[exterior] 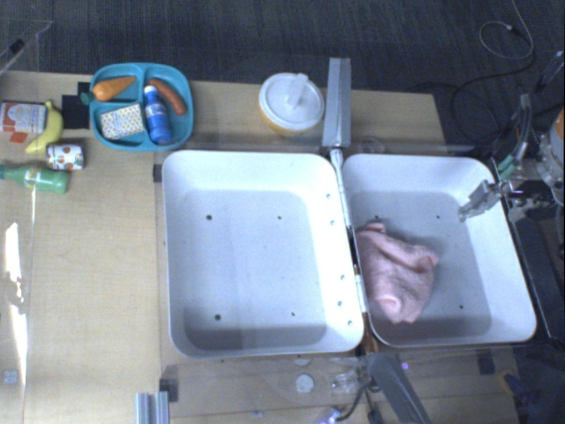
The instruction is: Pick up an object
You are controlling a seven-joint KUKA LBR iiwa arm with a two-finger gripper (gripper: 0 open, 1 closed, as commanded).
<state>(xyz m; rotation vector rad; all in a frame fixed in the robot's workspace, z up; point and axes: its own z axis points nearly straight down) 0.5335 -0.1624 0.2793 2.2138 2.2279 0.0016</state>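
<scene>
Counting two white bins side by side, left bin (247, 254) and right bin (441, 246); one pink cloth (397, 272) crumpled in the right bin, close to the divider, apart from the claw; one claw (481, 200) hanging over the right bin's upper right corner, small and blurred, grip impossible to tell; one blue tray (141, 106) of toy food above the left bin; one white lid (291, 102) beside it; several small toys (40, 144) at far left, partly cut off and hard to name.
</scene>
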